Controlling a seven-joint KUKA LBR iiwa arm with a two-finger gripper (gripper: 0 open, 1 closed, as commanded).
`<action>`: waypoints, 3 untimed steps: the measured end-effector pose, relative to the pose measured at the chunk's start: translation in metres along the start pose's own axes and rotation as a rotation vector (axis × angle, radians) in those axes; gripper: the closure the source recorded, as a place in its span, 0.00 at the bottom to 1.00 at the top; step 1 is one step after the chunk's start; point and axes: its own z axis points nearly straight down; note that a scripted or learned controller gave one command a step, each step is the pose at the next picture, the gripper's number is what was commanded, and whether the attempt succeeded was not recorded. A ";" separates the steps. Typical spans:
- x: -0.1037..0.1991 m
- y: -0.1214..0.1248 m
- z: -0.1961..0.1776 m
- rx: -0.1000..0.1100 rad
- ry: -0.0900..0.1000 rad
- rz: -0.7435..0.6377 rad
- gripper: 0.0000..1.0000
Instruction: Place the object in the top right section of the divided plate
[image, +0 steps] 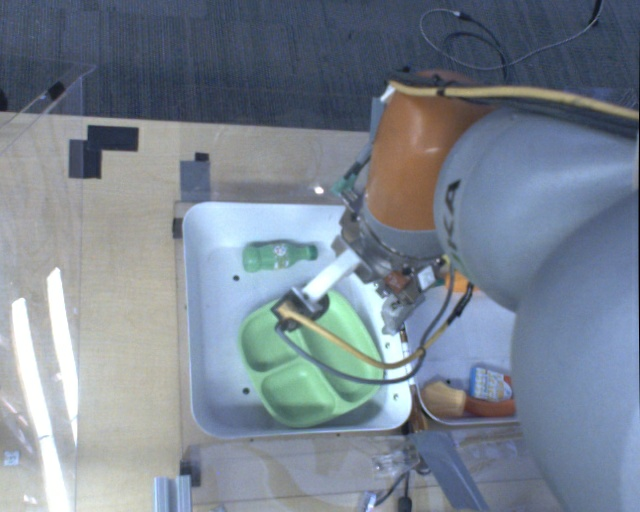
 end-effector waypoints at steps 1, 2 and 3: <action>0.002 0.000 -0.008 -0.001 -0.001 -0.007 1.00; 0.012 -0.051 0.072 0.002 -0.002 -0.234 1.00; 0.027 -0.061 0.165 -0.007 0.023 -0.336 1.00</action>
